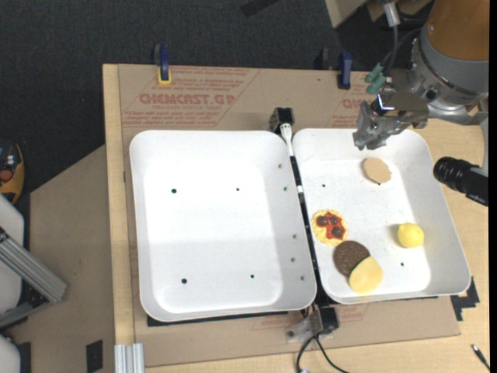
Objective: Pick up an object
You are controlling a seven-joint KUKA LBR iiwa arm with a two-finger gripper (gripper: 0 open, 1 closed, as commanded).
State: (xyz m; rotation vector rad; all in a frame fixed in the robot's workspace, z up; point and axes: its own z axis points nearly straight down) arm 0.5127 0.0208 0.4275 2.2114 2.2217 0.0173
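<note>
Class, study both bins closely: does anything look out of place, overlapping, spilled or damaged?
One overlap stands out: in the right bin, the brown disc lies partly under the yellow piece near the front edge. The other items lie apart. Nothing looks spilled or damaged.

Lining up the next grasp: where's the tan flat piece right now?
The tan flat piece lies in the right bin, near its far edge, just below the gripper in the camera view and well apart from the yellow ball.
</note>
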